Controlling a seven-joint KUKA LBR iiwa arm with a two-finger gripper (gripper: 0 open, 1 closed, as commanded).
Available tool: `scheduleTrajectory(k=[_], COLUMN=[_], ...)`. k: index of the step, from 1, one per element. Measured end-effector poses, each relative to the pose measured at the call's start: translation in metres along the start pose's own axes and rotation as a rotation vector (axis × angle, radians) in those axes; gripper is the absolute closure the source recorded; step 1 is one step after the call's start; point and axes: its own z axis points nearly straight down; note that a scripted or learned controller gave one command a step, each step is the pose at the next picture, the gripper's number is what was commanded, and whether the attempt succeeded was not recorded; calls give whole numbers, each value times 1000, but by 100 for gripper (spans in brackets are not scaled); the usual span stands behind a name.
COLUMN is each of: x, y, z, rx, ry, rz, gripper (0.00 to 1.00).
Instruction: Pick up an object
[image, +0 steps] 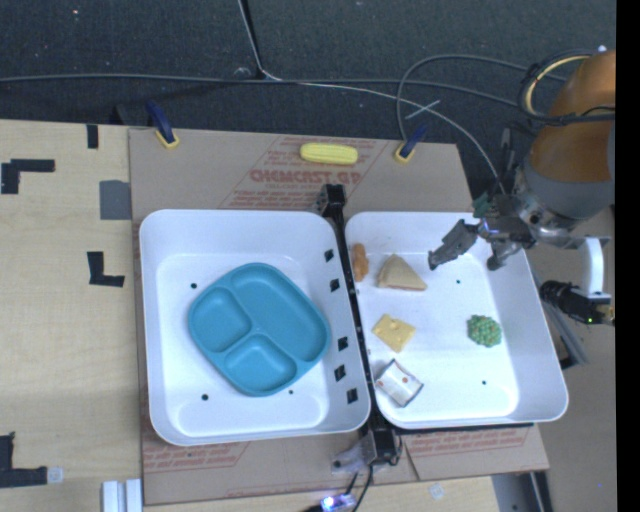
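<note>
Hovering spread wide over the right bin (520, 330), the pincer (470, 250) grips nothing; wedge (402, 273), cube (393, 331), broccoli (484, 330) lie below. Cardboard (280, 175) reads "CHEMCAST".

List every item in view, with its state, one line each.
hand: open, holding nothing, above the right bin
blue tray: flat in the left bin
cheese wedge: lying free
cheese cube: lying free
broccoli: lying free
yellow piece: on cardboard, outside the bins
</note>
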Motion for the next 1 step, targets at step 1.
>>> scheduleTrajectory(k=[1], x=[0], y=[2], z=[-7], rx=[-12], ry=[-2], rz=[-3], gripper=[0])
